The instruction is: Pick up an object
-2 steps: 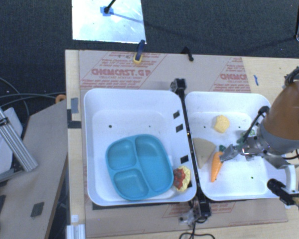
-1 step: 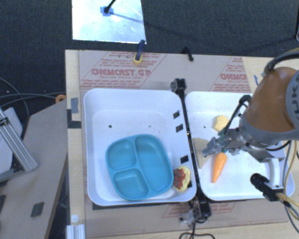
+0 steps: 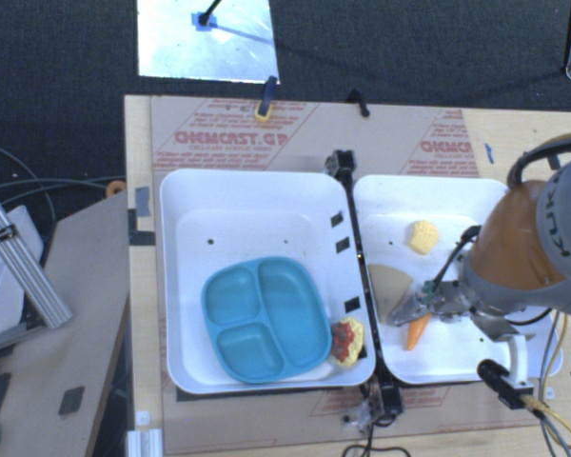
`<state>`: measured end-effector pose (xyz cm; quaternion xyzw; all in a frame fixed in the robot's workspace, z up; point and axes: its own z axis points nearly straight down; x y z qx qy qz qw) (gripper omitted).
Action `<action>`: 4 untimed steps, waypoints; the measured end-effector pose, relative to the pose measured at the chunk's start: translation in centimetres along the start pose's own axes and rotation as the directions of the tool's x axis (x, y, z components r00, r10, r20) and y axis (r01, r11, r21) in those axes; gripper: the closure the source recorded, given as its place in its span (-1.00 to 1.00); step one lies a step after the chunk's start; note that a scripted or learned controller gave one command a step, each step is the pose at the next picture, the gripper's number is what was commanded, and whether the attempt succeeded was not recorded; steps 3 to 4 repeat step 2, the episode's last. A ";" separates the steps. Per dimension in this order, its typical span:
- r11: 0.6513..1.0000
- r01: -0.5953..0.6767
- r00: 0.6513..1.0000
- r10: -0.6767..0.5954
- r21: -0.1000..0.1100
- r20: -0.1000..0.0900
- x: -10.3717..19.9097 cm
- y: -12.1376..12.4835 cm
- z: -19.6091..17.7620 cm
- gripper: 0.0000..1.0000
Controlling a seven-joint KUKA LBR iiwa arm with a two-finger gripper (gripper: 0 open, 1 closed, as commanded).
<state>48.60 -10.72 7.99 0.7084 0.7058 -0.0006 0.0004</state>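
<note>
Camera view, looking down at a slant on two white bins. The arm (image 3: 523, 246) enters from the right and reaches into the right bin (image 3: 457, 193); its gripper (image 3: 426, 303) hangs low over that bin's floor, but whether it is spread or clenched cannot be told at this size. A carrot (image 3: 415, 331) lies just below the gripper, touching or nearly so, its long axis running from upper right to lower left, tip pointing away from the wrist; nothing shows it gripped. A yellow corn piece (image 3: 422, 237) sits above the gripper, near but apart. A grey-brown flat patch (image 3: 388, 288) lies just left of the gripper on the bin floor. Farther left, across the divider, the left bin (image 3: 247, 198) holds a blue tray (image 3: 265, 317) and a red-and-yellow toy (image 3: 346, 341) in its near corner. Judged from this layout, the carrot is the nearest candidate: a short drop toward it, closing across its narrow width, seems the fitting move.
</note>
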 end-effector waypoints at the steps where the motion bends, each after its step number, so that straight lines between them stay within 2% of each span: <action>1: 1.000 0.005 1.000 -0.005 -0.004 0.001 0.2 0.2 -1.5 1.00; 2: 1.000 0.016 1.000 -0.016 -0.013 -0.003 6.9 3.4 -11.0 1.00; 4: 1.000 0.016 1.000 -0.016 -0.013 -0.003 6.9 3.4 -11.0 1.00</action>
